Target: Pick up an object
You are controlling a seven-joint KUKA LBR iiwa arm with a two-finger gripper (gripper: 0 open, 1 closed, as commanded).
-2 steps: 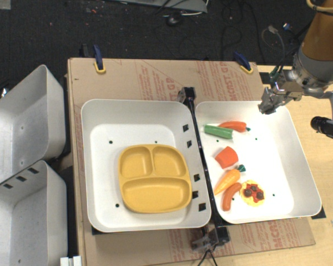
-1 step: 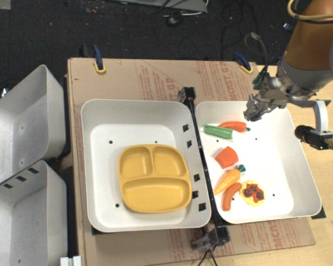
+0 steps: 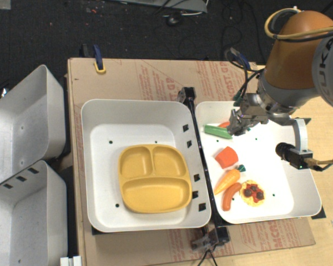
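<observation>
My gripper (image 3: 236,126) hangs low over the upper left part of the right bin (image 3: 277,206), just right of a green stick-shaped toy (image 3: 216,131) and a small red piece beside it. Nothing is visibly held. Below lie an orange-red block (image 3: 227,157), a toy carrot (image 3: 229,178), a red sausage (image 3: 230,196) and a small pizza piece (image 3: 252,193).
The left bin (image 3: 94,165) holds a yellow divided plate (image 3: 154,178). A black divider (image 3: 202,165) runs between the bins. A black cylindrical part (image 3: 291,155) of the arm hangs over the right bin's right side. Grey trays (image 3: 22,148) stand at the far left.
</observation>
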